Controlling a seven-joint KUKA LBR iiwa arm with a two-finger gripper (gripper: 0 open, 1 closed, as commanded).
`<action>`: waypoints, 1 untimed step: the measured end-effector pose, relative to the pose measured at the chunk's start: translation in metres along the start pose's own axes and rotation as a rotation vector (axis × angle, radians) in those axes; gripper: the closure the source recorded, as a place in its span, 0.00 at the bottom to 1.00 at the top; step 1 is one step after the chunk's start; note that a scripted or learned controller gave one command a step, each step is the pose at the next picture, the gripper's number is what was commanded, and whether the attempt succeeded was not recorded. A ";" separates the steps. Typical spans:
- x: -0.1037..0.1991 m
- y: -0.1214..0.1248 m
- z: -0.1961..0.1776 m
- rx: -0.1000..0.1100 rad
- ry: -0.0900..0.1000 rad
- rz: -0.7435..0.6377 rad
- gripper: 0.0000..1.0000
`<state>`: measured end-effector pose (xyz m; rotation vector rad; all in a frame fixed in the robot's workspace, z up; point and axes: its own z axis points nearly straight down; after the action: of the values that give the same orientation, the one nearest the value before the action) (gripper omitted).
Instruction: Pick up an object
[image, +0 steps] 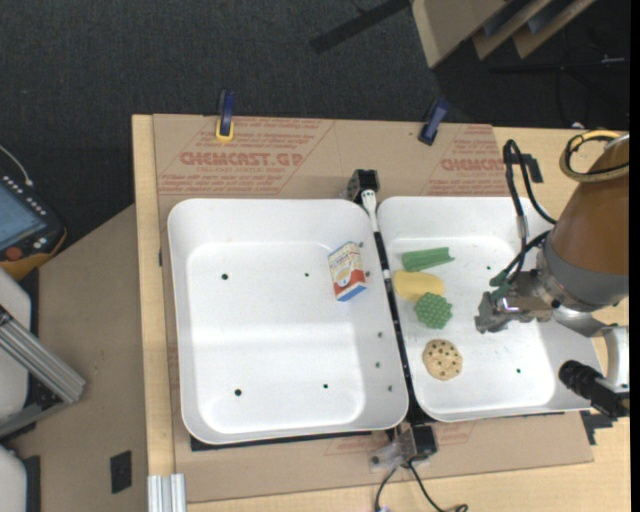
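The right bin (470, 398) holds a green long piece (427, 259), a yellow piece (414, 283), a dark green bumpy round thing (434, 310) and a cookie (442, 358). A small milk carton (347, 271) lies in the left bin (270, 400), near its right wall. My gripper (490, 315) hangs over the right bin, to the right of the bumpy green thing and apart from it. Nothing shows between its fingers.
Both bins rest on a cardboard sheet (300, 150) held by two blue clamps (225, 115) at the back. A black cable (520, 190) runs along the right bin's back right. A small black fixture (362, 184) sits between the bins at the back.
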<state>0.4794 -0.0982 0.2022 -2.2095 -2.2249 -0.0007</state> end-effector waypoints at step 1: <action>0.054 0.000 0.019 0.000 -0.002 0.002 1.00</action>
<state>0.4790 -0.0438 0.1835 -2.2127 -2.2231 0.0014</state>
